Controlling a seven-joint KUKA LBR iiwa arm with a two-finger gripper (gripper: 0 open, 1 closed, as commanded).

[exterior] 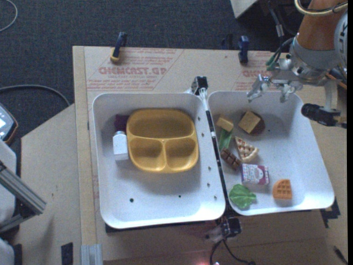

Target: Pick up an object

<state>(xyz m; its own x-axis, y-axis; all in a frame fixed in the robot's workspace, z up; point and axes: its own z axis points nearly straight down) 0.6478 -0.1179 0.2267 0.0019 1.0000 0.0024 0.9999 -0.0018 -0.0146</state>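
My gripper (269, 95) hangs over the far rim of the right bin (309, 148), open, with nothing between its fingers. Below it in that bin lie a brown block (250, 121) on a dark disc, a small yellow cheese block (224, 124), a pizza slice (246, 148), a chocolate bar (230, 159), a pink carton (255, 174), an orange waffle (282, 190) and a green leaf (241, 196). The brown block is the nearest to the gripper, a little in front of it and to the left.
The left bin (105, 181) holds a yellow divided plate (162, 139), a white bottle (120, 146) and a dark purple item (121, 120). A black divider strip (212, 142) runs between the bins. Clamps (117, 47) sit on the board's far edge.
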